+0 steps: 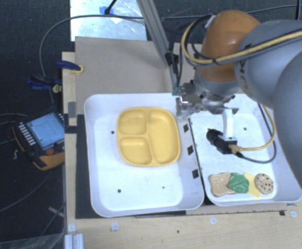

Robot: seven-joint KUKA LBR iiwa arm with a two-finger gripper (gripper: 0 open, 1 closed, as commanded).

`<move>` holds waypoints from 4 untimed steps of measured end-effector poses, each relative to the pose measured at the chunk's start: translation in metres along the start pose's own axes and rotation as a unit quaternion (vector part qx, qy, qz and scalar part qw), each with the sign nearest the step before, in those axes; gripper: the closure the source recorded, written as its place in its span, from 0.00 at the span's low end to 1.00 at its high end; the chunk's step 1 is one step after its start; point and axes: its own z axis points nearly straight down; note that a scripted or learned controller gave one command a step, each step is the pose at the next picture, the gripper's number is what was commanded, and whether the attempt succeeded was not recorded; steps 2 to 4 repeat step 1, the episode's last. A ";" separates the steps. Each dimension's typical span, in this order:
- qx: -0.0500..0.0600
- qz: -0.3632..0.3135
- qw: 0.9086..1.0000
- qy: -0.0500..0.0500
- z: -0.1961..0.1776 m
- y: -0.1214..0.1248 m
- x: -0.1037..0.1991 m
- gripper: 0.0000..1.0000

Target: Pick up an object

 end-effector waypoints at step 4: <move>0.000 0.001 1.000 0.000 0.007 -0.009 0.045 1.00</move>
